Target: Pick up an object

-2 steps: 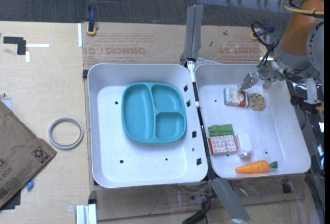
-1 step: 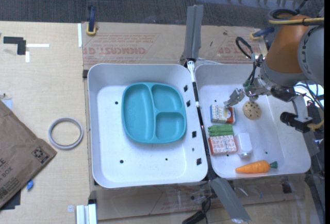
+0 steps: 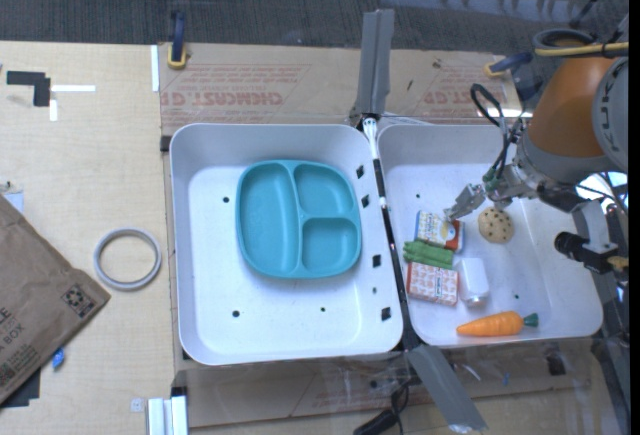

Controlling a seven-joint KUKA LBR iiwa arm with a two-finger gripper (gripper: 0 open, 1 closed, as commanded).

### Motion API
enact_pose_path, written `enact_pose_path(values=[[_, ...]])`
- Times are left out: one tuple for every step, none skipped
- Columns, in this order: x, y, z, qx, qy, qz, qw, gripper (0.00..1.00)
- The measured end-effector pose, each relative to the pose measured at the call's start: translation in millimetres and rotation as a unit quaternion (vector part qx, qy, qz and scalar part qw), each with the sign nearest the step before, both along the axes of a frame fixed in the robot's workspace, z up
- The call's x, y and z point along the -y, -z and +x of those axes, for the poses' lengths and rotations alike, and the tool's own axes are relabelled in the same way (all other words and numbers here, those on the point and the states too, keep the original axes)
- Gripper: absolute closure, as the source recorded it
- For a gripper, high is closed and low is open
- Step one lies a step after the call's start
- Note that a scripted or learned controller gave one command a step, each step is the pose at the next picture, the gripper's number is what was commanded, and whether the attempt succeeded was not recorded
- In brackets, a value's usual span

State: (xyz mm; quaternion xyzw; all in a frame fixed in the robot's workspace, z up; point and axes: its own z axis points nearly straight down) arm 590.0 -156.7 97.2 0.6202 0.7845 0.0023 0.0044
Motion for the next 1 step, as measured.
enact_pose_path(values=[[0.6, -0.3, -24.6, 0.001, 0.014, -0.0001, 0.9999, 0.0]])
